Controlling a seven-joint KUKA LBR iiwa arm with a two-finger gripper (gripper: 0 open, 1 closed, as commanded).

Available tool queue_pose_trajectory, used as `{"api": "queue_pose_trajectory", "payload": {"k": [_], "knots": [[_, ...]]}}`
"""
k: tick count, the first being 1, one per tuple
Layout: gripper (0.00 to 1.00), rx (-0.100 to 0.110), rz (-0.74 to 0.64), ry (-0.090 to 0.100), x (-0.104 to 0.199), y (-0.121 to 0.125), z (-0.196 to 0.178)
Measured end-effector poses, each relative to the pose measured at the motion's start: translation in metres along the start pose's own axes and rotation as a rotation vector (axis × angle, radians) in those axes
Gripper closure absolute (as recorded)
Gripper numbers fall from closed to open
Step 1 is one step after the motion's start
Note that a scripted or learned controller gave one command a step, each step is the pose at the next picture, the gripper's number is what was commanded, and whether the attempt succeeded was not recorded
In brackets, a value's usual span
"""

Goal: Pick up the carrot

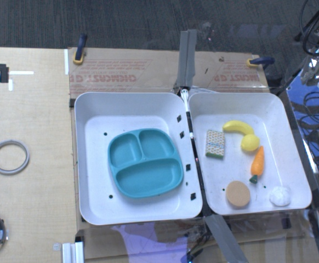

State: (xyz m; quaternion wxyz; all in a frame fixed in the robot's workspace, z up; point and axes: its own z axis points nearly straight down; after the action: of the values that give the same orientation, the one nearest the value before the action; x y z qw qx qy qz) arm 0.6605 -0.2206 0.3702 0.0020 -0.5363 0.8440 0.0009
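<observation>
The carrot (257,162) is small and orange, with a dark green stub at its near end. It lies nearly upright in the image in the right half of the right bin (291,147). It rests on the bin floor just below a yellow lemon (250,142), close to it or touching it. Nothing covers the carrot.
The right bin also holds a yellow banana (237,127), a checked sponge block (215,144), a tan round disc (238,194) and a white ball (280,196). A blue divided plate (146,162) fills the left bin (85,147). A tape ring (9,156) lies on the bench at the left.
</observation>
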Motion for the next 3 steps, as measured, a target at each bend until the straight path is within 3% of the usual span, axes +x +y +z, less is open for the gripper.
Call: {"api": "queue_pose_trajectory", "payload": {"k": [1,2,3], "knots": [[1.0,0.002,-0.254,-0.001,-0.001,0.0,-0.027],[1.0,0.001,-0.479,-0.001,0.0,0.0,-0.029],[1.0,-0.003,-0.733,-0.002,-0.017,0.008,0.015]]}}
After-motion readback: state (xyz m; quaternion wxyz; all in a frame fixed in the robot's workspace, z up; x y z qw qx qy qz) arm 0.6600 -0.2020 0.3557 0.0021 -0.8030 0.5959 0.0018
